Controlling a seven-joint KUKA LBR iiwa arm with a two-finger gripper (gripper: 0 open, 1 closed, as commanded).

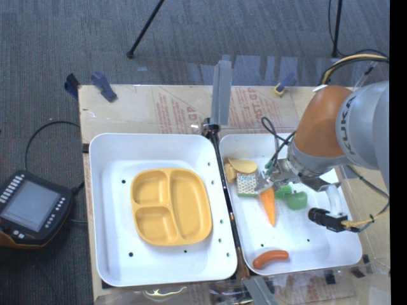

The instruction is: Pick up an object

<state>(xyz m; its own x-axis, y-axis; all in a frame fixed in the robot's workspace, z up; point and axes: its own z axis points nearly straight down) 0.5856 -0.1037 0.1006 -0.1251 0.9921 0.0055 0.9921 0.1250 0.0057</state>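
Lying in the right bin [343, 250], at right of centre in the frame, are the candidate objects: one orange carrot [269, 205] pointing toward the lower edge, one green vegetable piece [294, 199] just beside it on the right, one pale yellow chip-like piece [242, 166] near the bin's upper left corner, one small checkered block [247, 183] directly below that piece, and one red-orange sausage [271, 257] well apart from the others near the bin's lower edge. The hand [275, 175] sits low over the cluster, between the checkered block and the green piece, just above the carrot's thick end; whether its grip is open or closed, and whether it has hold of anything, cannot be told. One grey arm with an orange band [321, 126] enters from the right. The left bin [105, 170] holds one yellow divided plate [170, 206] with three compartments. Both bins rest on the table [146, 107]. One handheld control pendant [30, 208] lies on the floor at lower left.
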